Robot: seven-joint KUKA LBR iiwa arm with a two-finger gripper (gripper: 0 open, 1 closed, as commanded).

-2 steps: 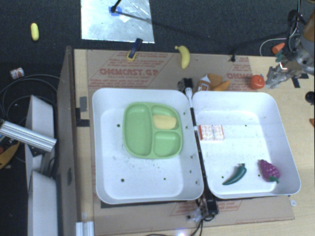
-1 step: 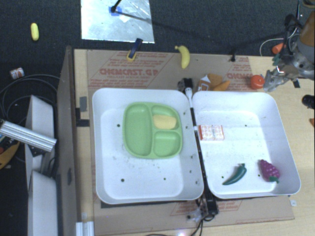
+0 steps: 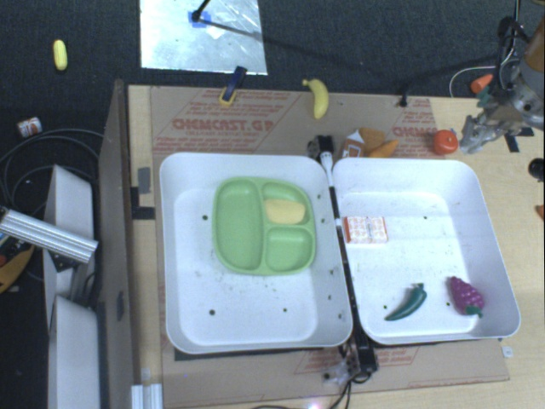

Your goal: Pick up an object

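Three items in right bin (image 3: 477,186) | middle open | pincer (image 3: 481,133) beyond far rim, grip state unclear

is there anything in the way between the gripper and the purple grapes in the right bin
Nothing visible does. The gripper hangs above the bench beyond the right bin's far right corner, and the purple grapes lie in the open near the bin's near right corner, apart from the green pepper.
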